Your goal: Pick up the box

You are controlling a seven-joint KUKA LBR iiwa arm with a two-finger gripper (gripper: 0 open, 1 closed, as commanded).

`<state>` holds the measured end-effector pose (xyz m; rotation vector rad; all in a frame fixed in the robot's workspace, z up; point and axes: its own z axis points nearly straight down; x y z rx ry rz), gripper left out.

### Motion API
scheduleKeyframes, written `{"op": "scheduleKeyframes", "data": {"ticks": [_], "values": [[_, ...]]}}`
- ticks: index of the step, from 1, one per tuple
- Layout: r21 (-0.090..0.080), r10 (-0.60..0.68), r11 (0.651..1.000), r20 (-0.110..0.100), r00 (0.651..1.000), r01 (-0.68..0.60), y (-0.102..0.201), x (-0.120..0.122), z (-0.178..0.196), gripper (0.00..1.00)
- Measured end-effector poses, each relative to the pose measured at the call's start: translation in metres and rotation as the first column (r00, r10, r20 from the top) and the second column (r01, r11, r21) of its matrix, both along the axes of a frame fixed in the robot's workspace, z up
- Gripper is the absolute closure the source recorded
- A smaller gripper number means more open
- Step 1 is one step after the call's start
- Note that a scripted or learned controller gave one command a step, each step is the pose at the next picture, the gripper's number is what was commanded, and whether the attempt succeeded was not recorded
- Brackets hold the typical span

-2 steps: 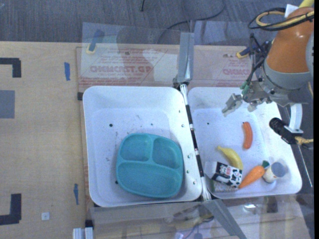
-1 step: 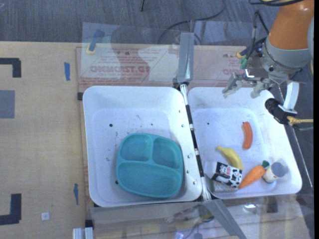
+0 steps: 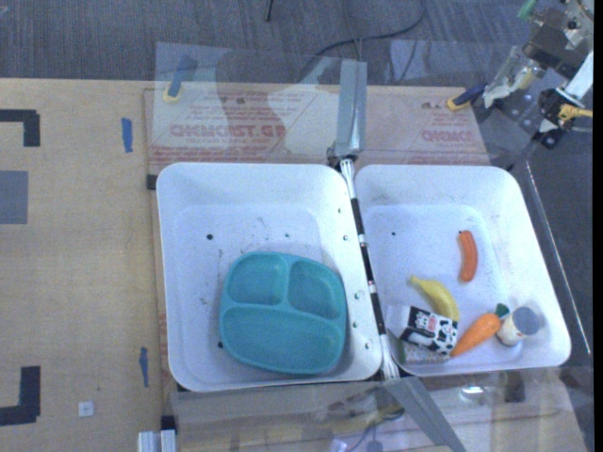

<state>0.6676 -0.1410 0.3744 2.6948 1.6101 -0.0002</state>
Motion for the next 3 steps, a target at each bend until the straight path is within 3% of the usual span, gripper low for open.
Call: {"op": "scheduleKeyframes", "data": {"ticks": [1, 2, 3], "values": [[0.002, -0.227, 0.974, -0.004, 0.974, 0.227, 0.066, -0.001, -0.139, 0.0], [0.001, -0.142, 0.99, -0.001, 0.99, 0.142, 0.066, -0.013, -0.01, 0.0], [0.002, -0.156, 0.988, -0.004, 0.988, 0.156, 0.121, -0.001, -0.049, 0.0]]}}
